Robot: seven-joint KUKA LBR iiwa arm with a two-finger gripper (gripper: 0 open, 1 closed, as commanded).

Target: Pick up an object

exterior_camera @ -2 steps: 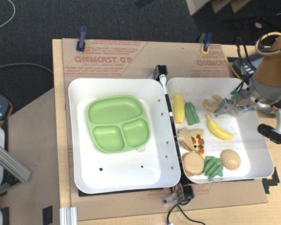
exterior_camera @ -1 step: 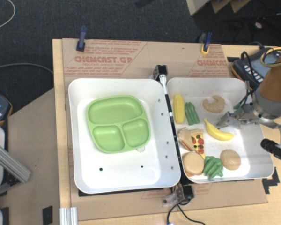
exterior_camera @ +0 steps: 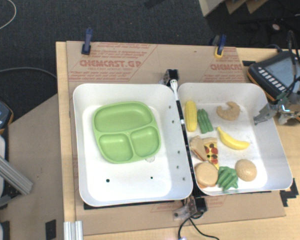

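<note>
Banana [exterior_camera: 233,140] is what I'd go for, since any object counts here and nothing's off the floor of the bin yet. So progress is basically zero: the whole approach, grab and lift is left to do.

Where stuff is: the banana lies flat around the middle of the right bin [exterior_camera: 262,144], with bare white floor on its right side. Pizza slice [exterior_camera: 206,149] is just beside it to the lower left, a tan roll [exterior_camera: 246,169] sits below it, and beans [exterior_camera: 205,120] and corn [exterior_camera: 190,115] are up-left near the divider. Left bin [exterior_camera: 90,184] just has a green plate [exterior_camera: 126,131] in it.

My gripper [exterior_camera: 264,115] hangs by the right bin's right wall, apart from the banana and up-right of it. A tan curved piece [exterior_camera: 229,111] is about as near to it. Nothing is in the gripper that I can see, and honestly I can't tell from this angle whether it's spread or pressed together.

Orientation: the banana's long axis runs diagonally, from upper left down to lower right in the view. The thin tip points up-left toward the beans and the fatter end points down-right. It's gently curved, belly bulging toward the lower left. My guess is I'd want to close across the middle, square to that diagonal, where it's clear of the pizza
</note>
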